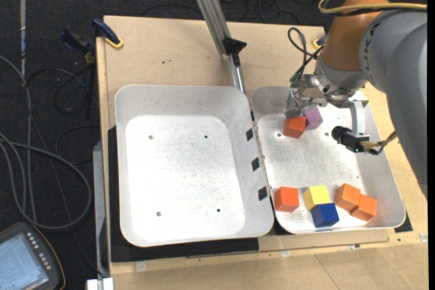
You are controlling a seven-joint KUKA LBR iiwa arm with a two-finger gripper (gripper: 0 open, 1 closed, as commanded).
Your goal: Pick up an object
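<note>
At right of centre, our hand (299, 107) hangs over an orange cube (294, 126); its spread we cannot tell.

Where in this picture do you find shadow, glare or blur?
Camera view: even, soft light; the gripper casts a faint shadow by the small orange cube in the right white plastic bin; no strong glare on the left white plastic bin; the picture is slightly grainy, and the cubes' edges stay readable.
</note>
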